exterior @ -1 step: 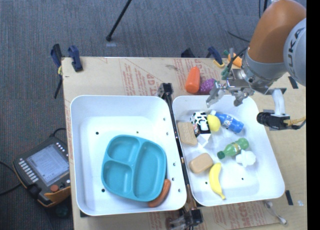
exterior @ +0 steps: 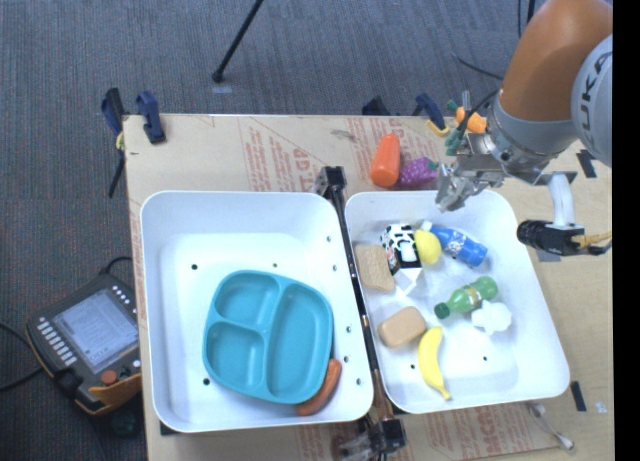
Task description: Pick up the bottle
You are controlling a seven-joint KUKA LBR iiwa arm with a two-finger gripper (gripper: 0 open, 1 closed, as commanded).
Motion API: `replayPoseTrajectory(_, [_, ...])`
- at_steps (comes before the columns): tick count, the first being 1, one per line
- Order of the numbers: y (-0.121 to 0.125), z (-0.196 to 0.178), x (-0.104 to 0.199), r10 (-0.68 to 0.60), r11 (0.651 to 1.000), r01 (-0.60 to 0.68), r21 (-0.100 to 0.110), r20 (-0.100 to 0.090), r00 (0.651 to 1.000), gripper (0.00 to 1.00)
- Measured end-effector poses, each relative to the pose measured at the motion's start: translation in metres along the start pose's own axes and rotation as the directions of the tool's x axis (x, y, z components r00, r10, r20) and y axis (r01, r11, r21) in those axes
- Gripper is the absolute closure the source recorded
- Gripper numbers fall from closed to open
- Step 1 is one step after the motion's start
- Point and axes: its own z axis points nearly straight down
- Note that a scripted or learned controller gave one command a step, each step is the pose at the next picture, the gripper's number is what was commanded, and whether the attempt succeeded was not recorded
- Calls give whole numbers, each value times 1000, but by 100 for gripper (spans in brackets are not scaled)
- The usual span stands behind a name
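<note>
Grey carpet (exterior: 300,29) ran behind your cardboard-topped bench (exterior: 270,149), where two white bins sat side by side. Your gripper (exterior: 452,194) hung over the far rim of the right bin (exterior: 540,349), and its fingers looked slightly parted with nothing between them, though they were small and dark, so you could not be sure of that.

You had the green bottle (exterior: 467,298) lying on its side in that bin, well below the jaws and a touch to their right, cap end pointing lower left. Between it and the jaws lay a blue-and-white bottle-like item (exterior: 459,245), just below the fingertips, with a yellow lemon (exterior: 427,248) touching its left end and a black-and-white cow-patterned object (exterior: 402,245) beside that. A white piece (exterior: 491,319) sat against the green bottle's lower right. Further down from the jaws you had a banana (exterior: 432,360), a tan bread-like block (exterior: 402,327) and a cracker-coloured slab (exterior: 376,268).

Left of the jaws, outside the bin on the cardboard, stood an orange carrot (exterior: 386,160) and purple grapes (exterior: 417,173). Far to the lower left, the left bin (exterior: 170,219) held a blue divided plate (exterior: 268,335) with a sausage (exterior: 320,390) at its near edge.
</note>
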Motion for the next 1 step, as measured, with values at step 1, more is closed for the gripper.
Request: replayPoseTrajectory(1, [-96,17,-14,125,992,-125,1,0,992,100])
